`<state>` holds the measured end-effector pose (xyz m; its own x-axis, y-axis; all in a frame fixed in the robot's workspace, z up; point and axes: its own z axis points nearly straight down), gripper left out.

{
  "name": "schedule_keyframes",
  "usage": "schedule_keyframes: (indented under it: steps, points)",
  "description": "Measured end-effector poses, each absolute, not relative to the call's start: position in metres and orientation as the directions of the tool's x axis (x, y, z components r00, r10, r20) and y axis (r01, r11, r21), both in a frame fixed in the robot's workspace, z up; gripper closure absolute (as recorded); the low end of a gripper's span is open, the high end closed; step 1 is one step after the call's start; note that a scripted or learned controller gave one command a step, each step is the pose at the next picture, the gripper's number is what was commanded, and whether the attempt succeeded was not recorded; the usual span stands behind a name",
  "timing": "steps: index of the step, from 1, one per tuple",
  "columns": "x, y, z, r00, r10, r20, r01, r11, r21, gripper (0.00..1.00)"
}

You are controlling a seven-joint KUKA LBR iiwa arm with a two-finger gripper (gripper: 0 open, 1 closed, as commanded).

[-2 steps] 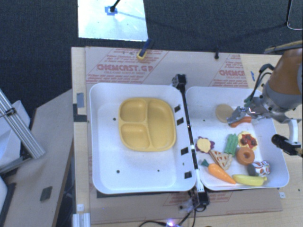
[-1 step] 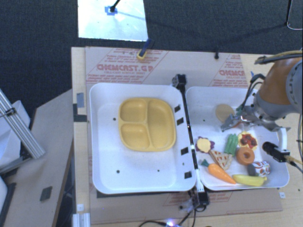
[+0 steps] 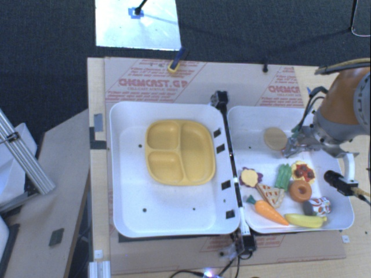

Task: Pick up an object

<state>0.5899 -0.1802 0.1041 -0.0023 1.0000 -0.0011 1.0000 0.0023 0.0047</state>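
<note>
**Hand low in right bin, nothing picked yet**

Hand sits just right of the tan disc in the right bin, seemingly not gripping it; can't tell how its fingers stand, too blurred. Grasp and lift remain. Below the disc: carrot, banana, donut. Arm cut off at right.

Even, bright overhead light is washing the white bins with mild glare, shadows are staying soft and faint, and the whole picture is looking slightly soft.
</note>
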Motion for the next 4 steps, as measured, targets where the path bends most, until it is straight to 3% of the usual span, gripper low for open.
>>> schedule_keyframes:
  steps: [2, 3, 4]
  points:
    - [0.596, -0.19, 0.221, -0.005, 1.0, -0.003, 1.0, 0.005, 0.009, 1.0]
    - [0.597, -0.19, 0.225, -0.004, 1.0, -0.001, 1.0, 0.004, 0.003, 1.0]
    - [0.579, -0.143, 0.235, -0.008, 1.0, 0.002, 1.0, 0.008, 0.002, 1.0]
